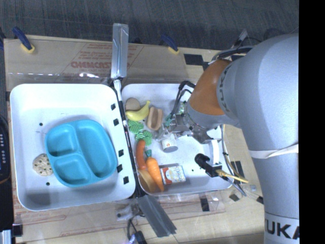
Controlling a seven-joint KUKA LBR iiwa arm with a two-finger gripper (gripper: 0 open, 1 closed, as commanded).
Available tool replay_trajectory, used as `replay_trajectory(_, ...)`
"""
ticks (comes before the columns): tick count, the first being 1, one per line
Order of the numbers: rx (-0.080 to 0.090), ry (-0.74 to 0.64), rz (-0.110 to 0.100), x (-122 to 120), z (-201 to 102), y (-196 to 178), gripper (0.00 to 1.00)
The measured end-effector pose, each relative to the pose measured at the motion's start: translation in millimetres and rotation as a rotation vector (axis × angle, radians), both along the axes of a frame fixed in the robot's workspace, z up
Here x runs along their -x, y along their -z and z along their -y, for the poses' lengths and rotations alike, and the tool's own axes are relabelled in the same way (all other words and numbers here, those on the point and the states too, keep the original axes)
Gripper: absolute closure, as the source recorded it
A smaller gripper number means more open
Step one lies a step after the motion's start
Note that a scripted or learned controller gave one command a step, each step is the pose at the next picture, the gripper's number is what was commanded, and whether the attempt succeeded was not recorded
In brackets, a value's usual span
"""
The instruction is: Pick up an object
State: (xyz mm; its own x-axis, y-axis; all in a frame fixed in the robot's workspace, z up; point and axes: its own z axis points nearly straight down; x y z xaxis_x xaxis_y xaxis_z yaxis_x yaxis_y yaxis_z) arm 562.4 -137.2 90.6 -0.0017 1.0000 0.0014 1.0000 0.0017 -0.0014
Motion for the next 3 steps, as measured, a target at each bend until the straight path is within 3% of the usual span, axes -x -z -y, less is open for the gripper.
replay_trajectory(1, -0.001, 0.124, -0.005, 35, 31, -27, 1.0)
replay_trajectory(2, -0.002, 0.184, -0.007, 32, -16, -29, 1.0)
replay_trajectory(3, 0.001, 0.089, 0.006, -40, -50, -164, 1.0)
